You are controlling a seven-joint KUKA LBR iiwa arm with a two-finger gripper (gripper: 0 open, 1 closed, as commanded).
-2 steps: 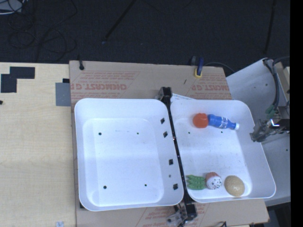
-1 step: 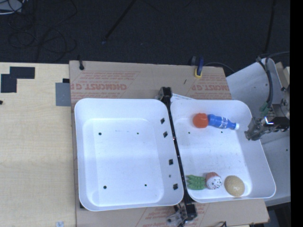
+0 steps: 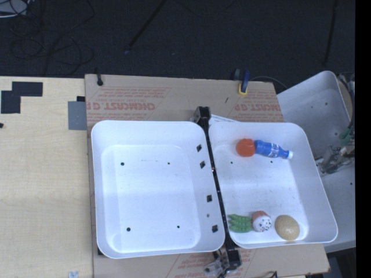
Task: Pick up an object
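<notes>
1. Pale wooden bench top (image 3: 40,184), far left, with black tape marks (image 3: 23,94) and a grey square (image 3: 76,114) at its edge.
2. Brown cardboard sheet (image 3: 174,100) with reversed red print, lying under both bins.
3. Left bin (image 3: 101,155), white and shallow, set against its neighbour.
4. Row of small black clips (image 3: 208,178) along the seam between the bins.
5. Right bin (image 3: 316,201). From here I count five things to pick in it:
 a. green piece (image 3: 237,223), front wall, nearest the seam;
 b. orange ball (image 3: 245,147), back half, touching the bottle;
 c. white ball with red spots (image 3: 261,221), between the green piece and the tan one, touching both or nearly;
 d. blue bottle (image 3: 271,149), on its side, white cap pointing right;
 e. tan egg-shaped lump (image 3: 287,227), front right corner.
6. Blue and yellow clamp (image 3: 244,81) on the cardboard's back edge.
7. Grey-white panel (image 3: 316,103), far right, tilted, cables beside it.
8. Pincer: open or closed, I cannot tell.
</notes>
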